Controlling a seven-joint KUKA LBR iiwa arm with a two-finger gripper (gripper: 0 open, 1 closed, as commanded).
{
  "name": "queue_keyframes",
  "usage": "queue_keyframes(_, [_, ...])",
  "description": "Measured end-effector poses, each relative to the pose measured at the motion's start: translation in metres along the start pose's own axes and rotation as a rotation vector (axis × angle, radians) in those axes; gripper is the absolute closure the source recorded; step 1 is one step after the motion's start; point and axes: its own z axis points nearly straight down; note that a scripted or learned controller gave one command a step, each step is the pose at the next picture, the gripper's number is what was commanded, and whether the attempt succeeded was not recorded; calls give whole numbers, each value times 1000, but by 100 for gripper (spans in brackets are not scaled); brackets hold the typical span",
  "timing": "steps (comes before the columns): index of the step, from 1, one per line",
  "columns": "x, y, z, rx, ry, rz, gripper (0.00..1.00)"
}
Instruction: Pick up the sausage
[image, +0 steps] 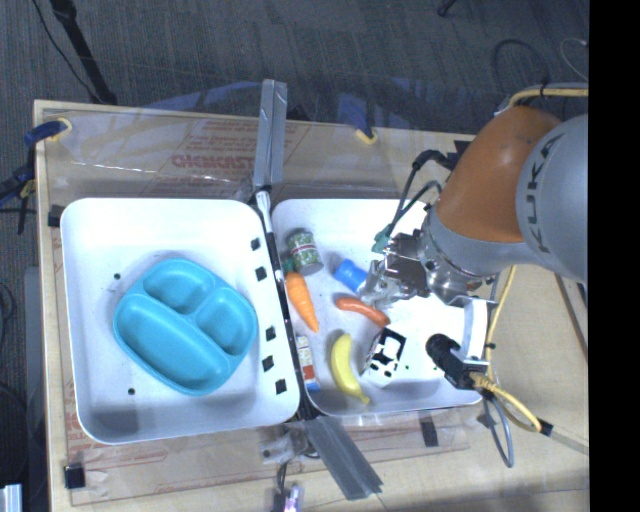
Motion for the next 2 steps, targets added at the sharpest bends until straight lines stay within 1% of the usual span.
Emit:
queue_keyframes(1, [-74,4,-3,-3,-1,-21,100])
queue_keyframes(2, [-64,1,32,1,1,206,100])
